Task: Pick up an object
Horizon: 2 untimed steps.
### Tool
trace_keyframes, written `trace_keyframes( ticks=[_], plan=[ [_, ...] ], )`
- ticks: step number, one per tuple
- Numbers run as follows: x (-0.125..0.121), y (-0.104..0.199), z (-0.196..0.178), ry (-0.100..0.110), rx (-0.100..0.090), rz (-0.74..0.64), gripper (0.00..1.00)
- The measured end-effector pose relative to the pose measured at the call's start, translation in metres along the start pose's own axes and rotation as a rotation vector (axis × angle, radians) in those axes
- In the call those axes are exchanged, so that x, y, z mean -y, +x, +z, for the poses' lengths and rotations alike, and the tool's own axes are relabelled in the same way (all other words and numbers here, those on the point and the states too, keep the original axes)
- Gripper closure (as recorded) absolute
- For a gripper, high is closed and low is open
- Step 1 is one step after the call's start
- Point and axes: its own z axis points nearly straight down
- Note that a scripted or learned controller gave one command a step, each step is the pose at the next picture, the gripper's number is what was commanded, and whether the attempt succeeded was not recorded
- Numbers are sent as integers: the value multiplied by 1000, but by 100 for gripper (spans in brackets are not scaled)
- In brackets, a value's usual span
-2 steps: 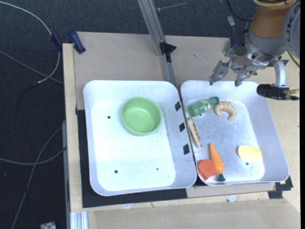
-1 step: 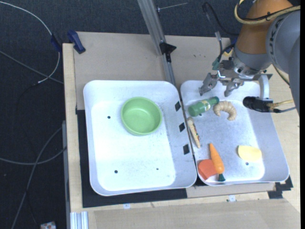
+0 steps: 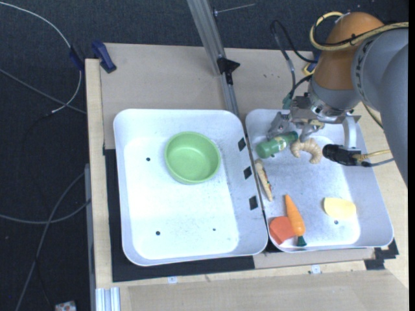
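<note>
My bench [image 3: 194, 67] is a pale tan board, with a dark carpeted floor beyond its far and left edges and thin cables trailing over it at left. A blue clamp [image 3: 102, 56] sits on the far left corner of the board, and a grey metal post [image 3: 209, 28] rises slantwise from behind the 2 bins. Nearest the camera, the right bin [image 3: 369, 229] holds an orange carrot [image 3: 295, 218] lying against a red-orange piece [image 3: 281, 229] at its near rim, and a pale yellow piece [image 3: 339, 207] lies well apart to the right. A slim tan stick [image 3: 262, 179] lies along that bin's left wall. The left bin [image 3: 139, 193] holds 1 green bowl [image 3: 192, 157], upright, toward its far half. Farther in, my gripper [image 3: 290, 129] is down in the far left part of the right bin, fingers spread, with a green object [image 3: 270, 146] just at the tips; I cannot tell whether it is gripped. A tan curved piece [image 3: 307, 149] lies just beside it on the right.
</note>
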Motion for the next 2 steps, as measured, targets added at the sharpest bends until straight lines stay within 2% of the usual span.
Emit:
trace_keyframes(
  ticks=[1,2],
  plan=[
    [-3,1,-18,-10,-1,0,100],
    [-9,-7,-72,-23,4,0,100]
  ],
)
